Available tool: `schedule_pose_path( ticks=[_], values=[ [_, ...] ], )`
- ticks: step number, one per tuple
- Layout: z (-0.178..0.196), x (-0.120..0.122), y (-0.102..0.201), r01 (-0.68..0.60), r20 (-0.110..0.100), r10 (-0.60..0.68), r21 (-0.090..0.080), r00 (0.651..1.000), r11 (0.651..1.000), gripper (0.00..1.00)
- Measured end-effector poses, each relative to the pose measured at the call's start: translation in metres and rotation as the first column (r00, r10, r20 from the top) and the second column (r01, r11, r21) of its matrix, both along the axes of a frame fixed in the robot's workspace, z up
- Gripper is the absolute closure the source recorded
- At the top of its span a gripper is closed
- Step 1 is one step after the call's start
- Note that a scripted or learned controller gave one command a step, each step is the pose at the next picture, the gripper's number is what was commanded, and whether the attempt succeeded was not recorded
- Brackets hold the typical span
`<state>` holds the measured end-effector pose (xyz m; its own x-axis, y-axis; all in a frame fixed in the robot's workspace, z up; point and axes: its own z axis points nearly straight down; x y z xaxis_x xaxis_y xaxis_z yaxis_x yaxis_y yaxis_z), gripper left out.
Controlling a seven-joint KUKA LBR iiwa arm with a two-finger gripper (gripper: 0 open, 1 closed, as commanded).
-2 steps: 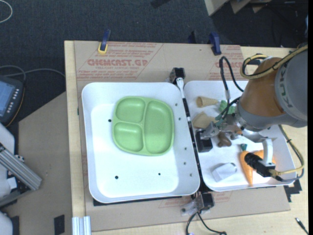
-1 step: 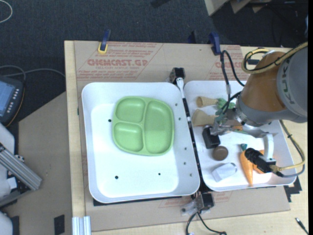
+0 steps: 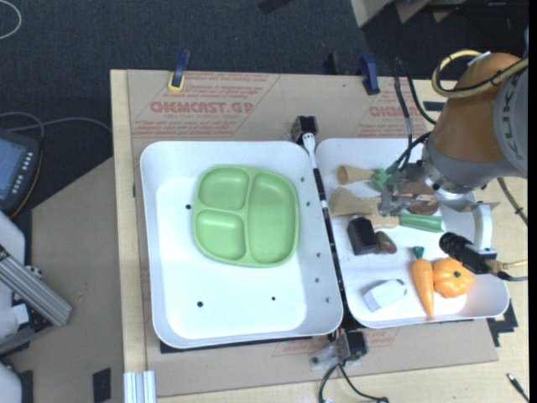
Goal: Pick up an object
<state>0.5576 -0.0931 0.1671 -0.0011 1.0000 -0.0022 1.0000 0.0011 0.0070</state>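
From my remote station I saw two shallow white bins side by side on the table [image 3: 126,225]. The left bin [image 3: 159,250] carried a green divided plate [image 3: 247,215], lying flat, apparently parked apart from the clutter. The right bin [image 3: 352,154] gathered the pickable pieces: an orange pumpkin toy [image 3: 453,277] touching a carrot [image 3: 423,285] at the near right, a white block [image 3: 385,293], a black block [image 3: 362,234], a green stick [image 3: 419,222] and tan wooden pieces [image 3: 357,201]. The hand [image 3: 392,200] hung low over the far middle of that bin, just beside the tan pieces and green stick; I could not tell how it was set, nor whether it gripped anything. Red print on the cardboard under the bins read "CHEMCAST G P".
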Motion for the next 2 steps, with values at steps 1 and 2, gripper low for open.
schedule_pose_path(
  ticks=[1,2],
  values=[
    [0.054,0.002,0.000,0.000,0.002,0.000,0.000,1.000,1.000,1.00],
    [0.047,0.021,0.045,-0.004,-0.003,0.004,0.003,1.000,1.000,1.00]
  ],
)
